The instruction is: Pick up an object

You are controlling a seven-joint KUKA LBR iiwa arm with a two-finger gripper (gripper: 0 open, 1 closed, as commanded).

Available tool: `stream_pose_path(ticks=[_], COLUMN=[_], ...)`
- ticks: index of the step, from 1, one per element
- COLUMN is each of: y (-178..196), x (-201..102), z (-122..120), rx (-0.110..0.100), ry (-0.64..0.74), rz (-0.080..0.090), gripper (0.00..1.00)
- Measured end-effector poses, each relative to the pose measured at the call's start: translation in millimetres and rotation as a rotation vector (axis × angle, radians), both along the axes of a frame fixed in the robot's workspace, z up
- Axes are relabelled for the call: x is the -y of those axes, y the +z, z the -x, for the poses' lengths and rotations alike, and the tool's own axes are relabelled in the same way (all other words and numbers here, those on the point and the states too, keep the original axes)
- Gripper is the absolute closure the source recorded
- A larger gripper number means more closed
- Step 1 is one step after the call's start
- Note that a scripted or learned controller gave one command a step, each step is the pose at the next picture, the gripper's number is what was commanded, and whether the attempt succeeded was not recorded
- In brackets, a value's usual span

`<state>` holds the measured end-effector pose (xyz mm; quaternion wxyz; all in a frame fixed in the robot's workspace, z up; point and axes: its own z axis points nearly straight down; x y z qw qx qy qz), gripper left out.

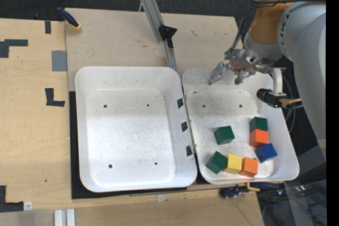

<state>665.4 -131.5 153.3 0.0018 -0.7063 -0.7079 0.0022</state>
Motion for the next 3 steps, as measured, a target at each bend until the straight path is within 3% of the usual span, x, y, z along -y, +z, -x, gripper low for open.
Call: stream_pose_path(ticks=[1, 2, 3], y=[-48.9, -62.5, -51.6], x=[2.0, 1.2, 0.3], z=[9.7, 10.2, 9.7], rx=[-0.001, 0.002, 0.003], ry=[-0.001, -0.001, 0.001], rz=[0.0, 0.001, 0.0], gripper=[0.0, 0.0, 1.0])
